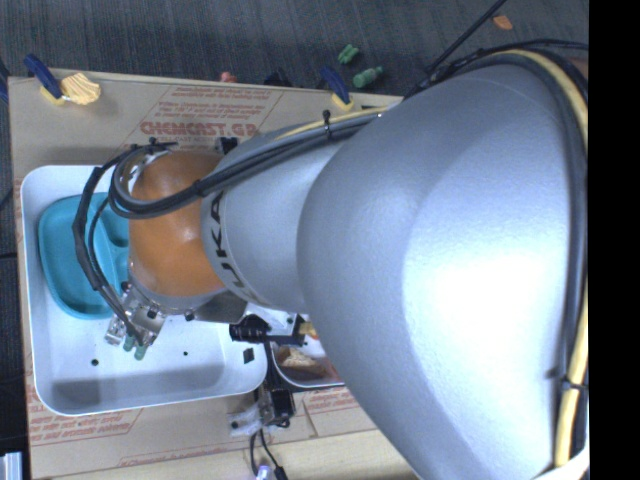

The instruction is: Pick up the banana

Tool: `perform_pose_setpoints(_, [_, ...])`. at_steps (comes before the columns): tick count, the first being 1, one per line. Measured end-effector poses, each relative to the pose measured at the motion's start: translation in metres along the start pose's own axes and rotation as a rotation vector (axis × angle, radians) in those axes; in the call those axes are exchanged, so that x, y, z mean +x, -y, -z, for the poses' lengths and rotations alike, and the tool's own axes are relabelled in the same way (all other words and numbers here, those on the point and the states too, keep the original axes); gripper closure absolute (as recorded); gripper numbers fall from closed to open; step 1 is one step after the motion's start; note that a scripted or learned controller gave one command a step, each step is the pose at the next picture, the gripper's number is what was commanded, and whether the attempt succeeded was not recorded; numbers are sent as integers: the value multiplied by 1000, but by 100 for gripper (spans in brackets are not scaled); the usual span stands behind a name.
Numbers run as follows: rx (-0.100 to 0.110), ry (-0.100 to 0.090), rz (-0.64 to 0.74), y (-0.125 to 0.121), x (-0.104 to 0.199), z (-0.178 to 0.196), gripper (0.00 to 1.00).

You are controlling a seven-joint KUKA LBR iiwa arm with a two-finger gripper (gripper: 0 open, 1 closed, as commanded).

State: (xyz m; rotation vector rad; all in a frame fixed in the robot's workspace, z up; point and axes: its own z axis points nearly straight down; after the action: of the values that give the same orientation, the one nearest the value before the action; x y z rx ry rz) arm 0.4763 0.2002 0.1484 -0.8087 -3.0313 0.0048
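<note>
My grey arm [420, 268] with its orange band [175, 228] reaches from the right across most of the view and hangs over the left white bin [45, 388]. The gripper [130, 336] points down at the bin floor near its middle, just right of a teal bowl-like object [65, 258] lying against the bin's left wall. The arm hides much of the bin behind it. Nothing is visibly held at the gripper's tip.
A sliver of the right bin [262, 363] shows under the arm, with a brown-and-white item [300, 360] in it. Black cables [100, 218] loop around the wrist. A yellow clamp [78, 90] and a blue clamp [335, 83] sit on the cardboard bench edge.
</note>
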Motion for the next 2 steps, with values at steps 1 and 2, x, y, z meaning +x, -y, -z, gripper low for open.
perform_pose_setpoints(1, [0, 0, 5, -1, 0, 10, 100])
perform_pose_setpoints(2, [1, -1, 10, -1, 0, 20, 100])
